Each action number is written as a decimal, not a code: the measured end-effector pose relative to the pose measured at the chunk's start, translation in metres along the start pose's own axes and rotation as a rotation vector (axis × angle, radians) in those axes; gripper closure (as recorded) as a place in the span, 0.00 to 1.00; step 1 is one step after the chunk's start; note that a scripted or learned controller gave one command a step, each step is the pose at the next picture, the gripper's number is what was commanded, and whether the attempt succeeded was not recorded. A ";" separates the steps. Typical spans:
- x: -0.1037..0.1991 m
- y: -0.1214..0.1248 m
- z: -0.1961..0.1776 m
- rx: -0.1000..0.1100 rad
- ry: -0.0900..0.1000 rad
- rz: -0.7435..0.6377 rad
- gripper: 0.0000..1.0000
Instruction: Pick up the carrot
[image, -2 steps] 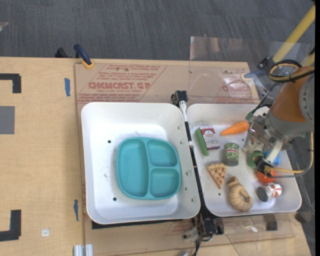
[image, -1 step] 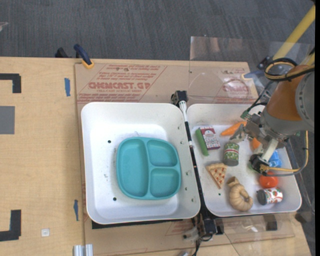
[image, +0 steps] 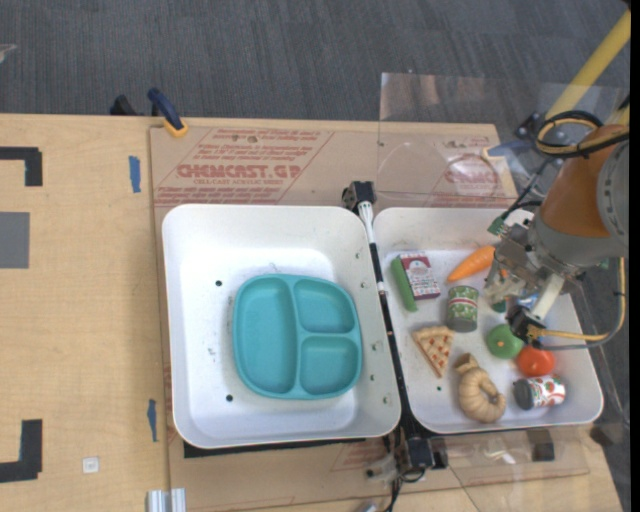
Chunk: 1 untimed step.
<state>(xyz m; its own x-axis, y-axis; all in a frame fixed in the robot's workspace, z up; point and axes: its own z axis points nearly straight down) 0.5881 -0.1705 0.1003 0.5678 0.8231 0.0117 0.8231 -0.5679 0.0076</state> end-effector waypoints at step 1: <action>0.000 0.000 0.001 0.002 0.000 0.000 0.00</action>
<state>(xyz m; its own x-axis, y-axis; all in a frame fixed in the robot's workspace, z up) 0.5877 -0.1703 0.0995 0.5680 0.8230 0.0115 0.8230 -0.5680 0.0057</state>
